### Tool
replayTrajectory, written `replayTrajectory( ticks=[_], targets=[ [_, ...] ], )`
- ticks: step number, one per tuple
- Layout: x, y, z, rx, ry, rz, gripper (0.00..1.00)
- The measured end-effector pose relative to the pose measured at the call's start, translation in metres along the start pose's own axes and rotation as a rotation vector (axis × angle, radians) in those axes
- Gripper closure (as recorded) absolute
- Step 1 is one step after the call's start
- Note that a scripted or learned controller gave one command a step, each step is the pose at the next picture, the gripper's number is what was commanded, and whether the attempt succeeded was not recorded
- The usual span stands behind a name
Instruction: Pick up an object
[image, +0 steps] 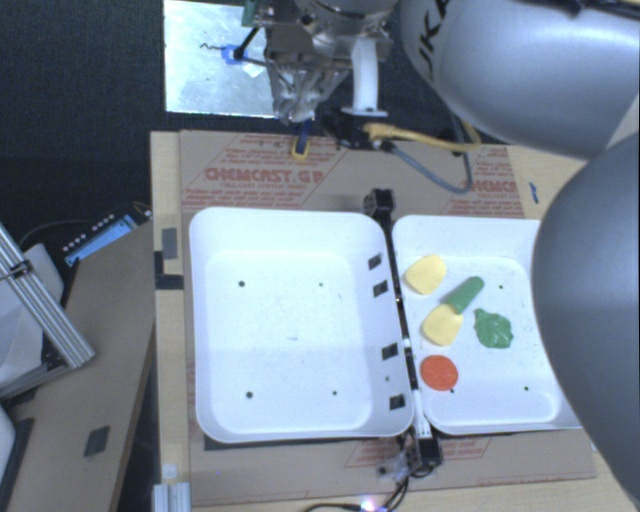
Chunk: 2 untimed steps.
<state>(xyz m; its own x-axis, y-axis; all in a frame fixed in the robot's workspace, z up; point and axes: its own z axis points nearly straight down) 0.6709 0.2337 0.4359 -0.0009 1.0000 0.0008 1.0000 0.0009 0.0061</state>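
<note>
Small toy foods lie in the right bin (520, 405): a pale yellow piece (426, 273), a green elongated piece (463, 294), a second yellow piece (441, 325), a dark green leafy piece (493, 328) and an orange-red round piece (439, 372). My gripper (297, 112) hangs high at the top of the view, above the cardboard behind the left bin, far from all the pieces. Its fingertips point down close together, and nothing shows between them.
The left bin (215, 400) sits beside the right one, with black clips (390, 350) along the shared rim. The grey arm (590, 300) covers the right bin's right side. A yellow cable (420, 140) and a grey one run over the cardboard behind the bins.
</note>
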Motion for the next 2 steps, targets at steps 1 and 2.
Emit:
replayTrajectory(
  ticks=[1, 2],
  targets=[
    [0.001, -0.002, -0.017, 0.003, 0.001, -0.003, 1.0],
    [0.001, -0.002, -0.04, 0.003, 0.001, -0.004, 1.0]
  ],
)
